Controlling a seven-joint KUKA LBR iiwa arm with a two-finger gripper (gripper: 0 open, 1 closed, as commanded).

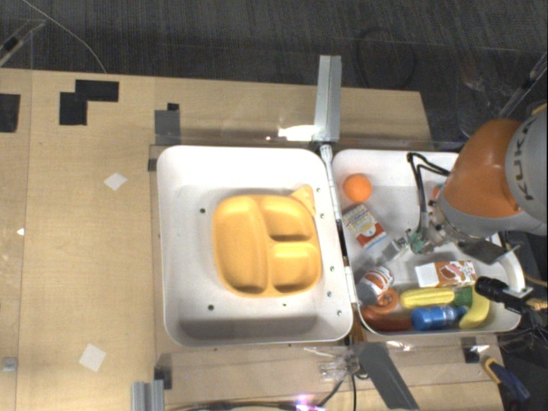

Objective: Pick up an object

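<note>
Over right bin [402,174] | pincer [417,242] beside snack pkt [361,224]

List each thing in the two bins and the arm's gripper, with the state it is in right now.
Yellow plastic divided tray: lying flat in the left white bin, compartments up.
Small orange ball: resting loose in the right white bin.
Small printed carton: lying flat.
Yellow banana-shaped toy: lying on its side.
Blue plastic toy: lying at the near wall.
Gripper: low over the right bin, nothing visibly held.
</note>
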